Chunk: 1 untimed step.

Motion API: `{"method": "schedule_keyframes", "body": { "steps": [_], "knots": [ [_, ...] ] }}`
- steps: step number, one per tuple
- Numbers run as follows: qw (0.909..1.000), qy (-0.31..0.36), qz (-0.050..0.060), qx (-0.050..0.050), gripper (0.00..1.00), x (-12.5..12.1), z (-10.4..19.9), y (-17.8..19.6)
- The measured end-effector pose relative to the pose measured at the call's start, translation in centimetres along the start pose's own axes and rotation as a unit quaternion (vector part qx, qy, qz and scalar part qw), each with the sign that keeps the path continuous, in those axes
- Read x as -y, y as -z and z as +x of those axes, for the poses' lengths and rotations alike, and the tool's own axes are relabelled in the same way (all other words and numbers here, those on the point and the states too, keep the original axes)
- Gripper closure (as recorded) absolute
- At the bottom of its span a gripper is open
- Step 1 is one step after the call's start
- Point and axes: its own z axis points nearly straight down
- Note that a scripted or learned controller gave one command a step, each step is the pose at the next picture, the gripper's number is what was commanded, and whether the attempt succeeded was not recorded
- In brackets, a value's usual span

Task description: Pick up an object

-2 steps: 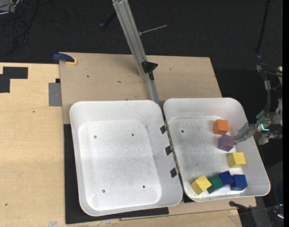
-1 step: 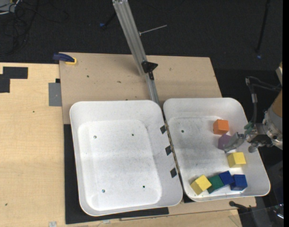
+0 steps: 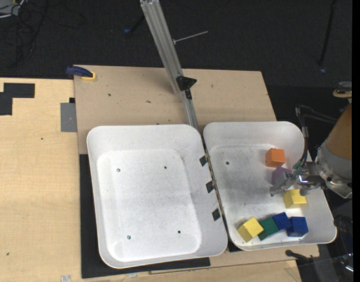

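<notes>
The left bin (image 3: 147, 192) lies bare on the bench (image 3: 133, 98). In the right bin (image 3: 250, 140), the blocks crowd toward the five o'clock corner: yellow block (image 3: 249, 229), green block (image 3: 267, 228), two blue blocks (image 3: 289, 223). The orange block (image 3: 275, 156) sits at about eleven o'clock from the hand (image 3: 292, 182), near it; another yellow cube (image 3: 295, 198) lies just beside at six o'clock, likely the handiest target. Whether the hand is spread, I cannot tell.
</notes>
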Motion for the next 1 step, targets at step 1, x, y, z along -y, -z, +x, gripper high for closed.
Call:
{"method": "schedule_keyframes", "body": {
  "steps": [1],
  "knots": [
    [1.0,0.0,0.0,0.0,0.0,-0.3,-0.14,-4.47]
  ]
}}
